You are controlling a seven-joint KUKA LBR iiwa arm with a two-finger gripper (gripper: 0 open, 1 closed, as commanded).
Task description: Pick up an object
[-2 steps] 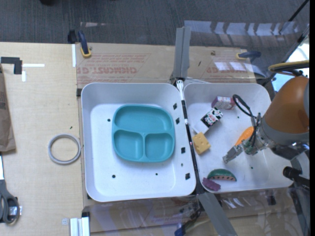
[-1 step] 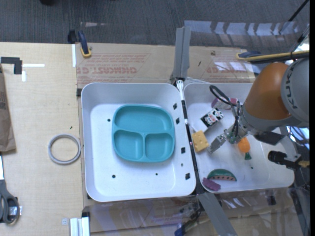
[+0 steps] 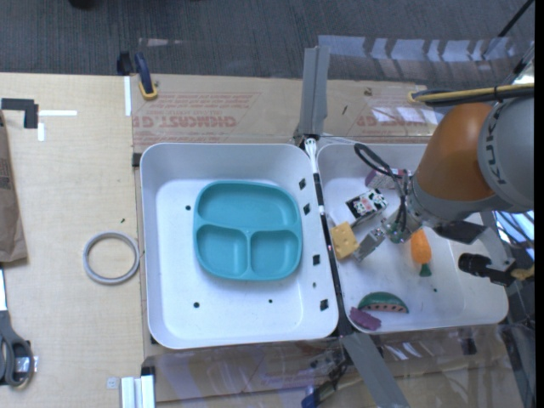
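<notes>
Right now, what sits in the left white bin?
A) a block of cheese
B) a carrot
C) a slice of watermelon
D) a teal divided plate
D: the teal divided plate lies alone in the left bin, while the carrot, watermelon slice and cheese block all lie in the right bin, where the arm reaches in.

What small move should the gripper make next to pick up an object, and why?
Probably a slight shift toward the yellow cheese block, then a lower. The gripper sits low in the right bin, just beside that block, with nothing visibly between its fingers. The carrot lies on its other side, partly under the arm, so the block looks the easier target.
</notes>
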